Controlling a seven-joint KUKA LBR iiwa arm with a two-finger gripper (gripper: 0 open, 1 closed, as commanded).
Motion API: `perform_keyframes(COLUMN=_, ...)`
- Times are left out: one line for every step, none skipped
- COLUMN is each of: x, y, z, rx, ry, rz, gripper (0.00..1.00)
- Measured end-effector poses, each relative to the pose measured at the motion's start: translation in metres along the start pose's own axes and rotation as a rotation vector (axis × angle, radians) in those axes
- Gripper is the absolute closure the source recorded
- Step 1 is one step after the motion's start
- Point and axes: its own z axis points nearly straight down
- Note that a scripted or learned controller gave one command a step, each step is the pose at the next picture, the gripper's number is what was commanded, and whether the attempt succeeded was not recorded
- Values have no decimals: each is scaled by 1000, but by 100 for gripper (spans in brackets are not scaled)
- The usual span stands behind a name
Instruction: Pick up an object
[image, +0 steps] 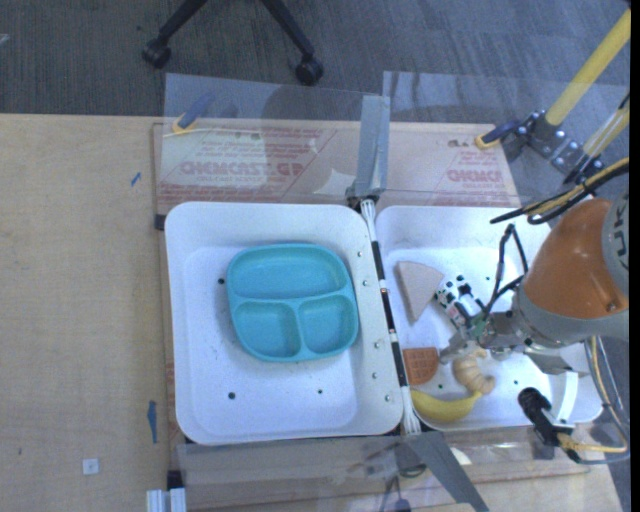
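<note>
- Bench (80, 300), pale wood, seen from above at a slant, carrying two shallow white bins side by side.
- Left bin (200, 400) holds a teal plate (292, 301) with three compartments, lying flat near the bin's middle.
- Right bin (430, 225) holds the small things: a tan wedge (415, 285), a little black-and-white toy (452, 292), an orange waffle piece (421, 364), a croissant (470, 374) and a banana (445, 405) along the near wall.
- Arm (575, 270), grey with an orange band, reaches in from the right and hangs over the right bin.
- Gripper (478, 335) sits low between the toy and the croissant, just above the croissant and close beside the waffle piece. From this angle it is not possible to tell whether the fingers are wide, narrow or closed on anything.
- Likely target: the croissant, which lies in the near part of the right bin, touching or almost touching the banana below it.
- Risks, as a judgement: the things are crowded, so the fingers may land on the waffle piece or banana instead, or pinch two at once. The croissant's rounded, curved shape could let it roll or squirt out as the fingers close. A descent slightly off centre would only nudge it towards the wall.
</note>
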Motion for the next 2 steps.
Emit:
perform_keyframes(x=0, y=1, z=-9, rx=-3, ry=0, rz=2, gripper=100)
perform_keyframes(x=49, y=29, z=-146, rx=5, ry=0, rz=-6, gripper=100)
